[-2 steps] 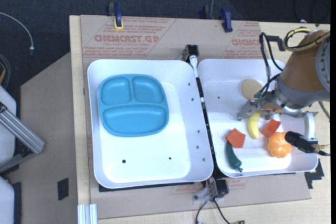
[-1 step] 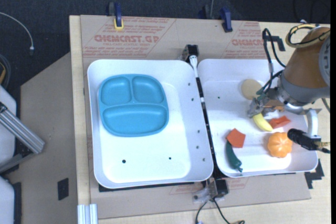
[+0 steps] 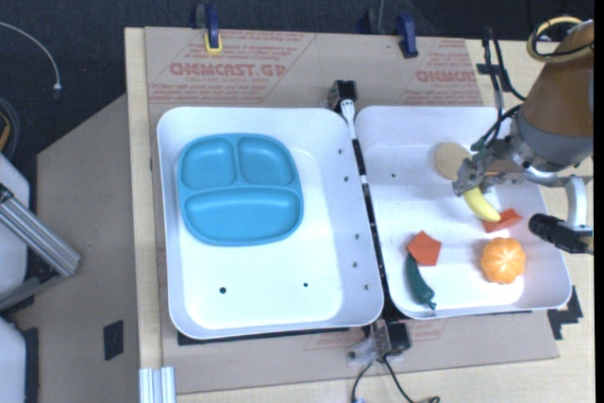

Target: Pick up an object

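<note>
The tool (image 3: pixel 475 185) hangs low in the right bin (image 3: pixel 396 146), just over the upper end of a banana (image 3: pixel 482 206); whether it grips is unclear. A tan disc (image 3: pixel 449 159) lies beside it. An orange (image 3: pixel 502 260), red block (image 3: pixel 425 248) and green pepper (image 3: pixel 419 283) lie nearer. A blue tray (image 3: pixel 241 189) sits in the left bin (image 3: pixel 274 297).

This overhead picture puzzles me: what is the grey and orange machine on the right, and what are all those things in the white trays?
It is a robot arm, seen by a camera fixed above the bench. Its gripper is low in the right bin, just over a yellow banana. I cannot tell if it grips it. Nearby lie a beige round piece, two red blocks, an orange and a dark green vegetable. The left bin holds a blue divided plate.
</note>
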Controlling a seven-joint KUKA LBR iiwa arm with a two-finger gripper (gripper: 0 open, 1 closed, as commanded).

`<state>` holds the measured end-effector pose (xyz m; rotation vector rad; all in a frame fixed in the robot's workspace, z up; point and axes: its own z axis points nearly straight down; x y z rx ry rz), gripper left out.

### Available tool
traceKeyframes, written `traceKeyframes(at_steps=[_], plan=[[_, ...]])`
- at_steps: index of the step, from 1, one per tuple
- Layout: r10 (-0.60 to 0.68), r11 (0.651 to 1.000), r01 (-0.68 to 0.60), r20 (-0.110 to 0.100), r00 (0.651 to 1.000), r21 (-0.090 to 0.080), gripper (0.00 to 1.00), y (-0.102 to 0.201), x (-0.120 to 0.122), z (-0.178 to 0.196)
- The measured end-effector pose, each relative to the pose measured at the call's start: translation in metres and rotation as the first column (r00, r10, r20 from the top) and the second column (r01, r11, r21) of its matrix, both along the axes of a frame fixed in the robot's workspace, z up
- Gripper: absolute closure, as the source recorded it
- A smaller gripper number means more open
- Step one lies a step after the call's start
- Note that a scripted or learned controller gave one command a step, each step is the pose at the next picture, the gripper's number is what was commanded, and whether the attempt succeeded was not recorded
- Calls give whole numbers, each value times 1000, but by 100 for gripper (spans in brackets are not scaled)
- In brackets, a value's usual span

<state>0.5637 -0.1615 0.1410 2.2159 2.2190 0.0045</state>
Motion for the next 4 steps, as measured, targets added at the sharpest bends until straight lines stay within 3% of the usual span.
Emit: traceKeyframes(at_steps=[2,3,4], plan=[[0,1000,0,1,1000,-1,100,0,-7,92],[5,1000,-5,-2,1000,2,100,53,3,101],[5,1000,-5,-8,1000,5,100,108,7,87]])
